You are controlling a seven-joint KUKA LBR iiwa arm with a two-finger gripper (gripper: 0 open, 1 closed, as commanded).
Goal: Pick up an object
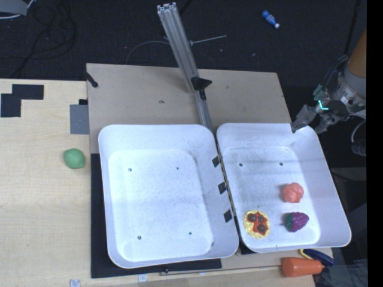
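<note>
The right bin (314,154) holds three toy foods near its front: an orange-pink lumpy fruit (292,192), a purple bunch of grapes (296,221) and a small yellow pizza with red toppings (257,224). My gripper (311,118) hangs at the far right, just above the back right corner of that bin, well behind the toys. Nothing shows between its fingers, and their spacing is too small and dark to read.
The left bin (114,142) sits beside the right one, with black clips (222,187) along the shared rim. A green ball (75,158) lies on the bench at the left. An orange carrot toy (301,266) lies in front of the right bin. A metal rail (182,46) slants up behind the bins.
</note>
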